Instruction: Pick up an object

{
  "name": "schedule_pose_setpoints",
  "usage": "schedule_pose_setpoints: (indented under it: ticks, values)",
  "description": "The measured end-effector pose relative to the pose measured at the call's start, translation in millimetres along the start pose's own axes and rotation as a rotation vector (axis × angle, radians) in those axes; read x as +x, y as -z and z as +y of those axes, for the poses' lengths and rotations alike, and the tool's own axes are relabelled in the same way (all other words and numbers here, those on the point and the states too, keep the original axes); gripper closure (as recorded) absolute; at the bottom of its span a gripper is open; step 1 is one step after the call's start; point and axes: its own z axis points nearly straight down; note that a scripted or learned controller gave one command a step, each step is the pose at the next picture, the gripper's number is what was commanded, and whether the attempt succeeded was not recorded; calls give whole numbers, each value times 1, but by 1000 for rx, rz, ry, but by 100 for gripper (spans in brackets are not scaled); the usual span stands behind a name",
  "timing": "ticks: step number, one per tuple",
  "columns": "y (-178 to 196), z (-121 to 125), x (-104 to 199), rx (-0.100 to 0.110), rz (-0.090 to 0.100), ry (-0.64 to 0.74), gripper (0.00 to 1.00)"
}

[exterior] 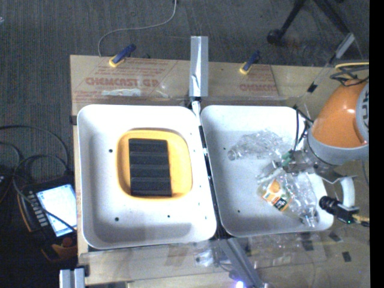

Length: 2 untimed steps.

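Two shallow white bins sit side by side on the worktop (90,80). The left bin (96,221) holds a yellow tray (123,161) with a black ribbed block (150,167) lying in it, near the middle, with bare white floor all round between the tray and the bin walls.

The right bin (240,215) has open floor along its left and near sides. Its things are crowded toward the right wall: a crumpled clear plastic bottle (255,146) lies toward the far middle, and a crinkled clear wrapper (300,200) with an orange and black label (273,194) lies against the near right corner, reaching the rim.

The arm (342,125) comes in over the right edge of this bin, its orange band above the wrapper. The hand (294,161) is low among the clear plastic, between the bottle and the wrapper; whether it is apart or together I cannot tell.
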Motion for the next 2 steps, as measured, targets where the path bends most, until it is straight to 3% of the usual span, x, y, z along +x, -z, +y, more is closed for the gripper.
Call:
schedule_pose_setpoints:
  ticks: [1,2]
  values:
    - [-31,-4,-12,-36,-14,115,0]
    - [-31,-4,-16,-45,-12,-44,0]
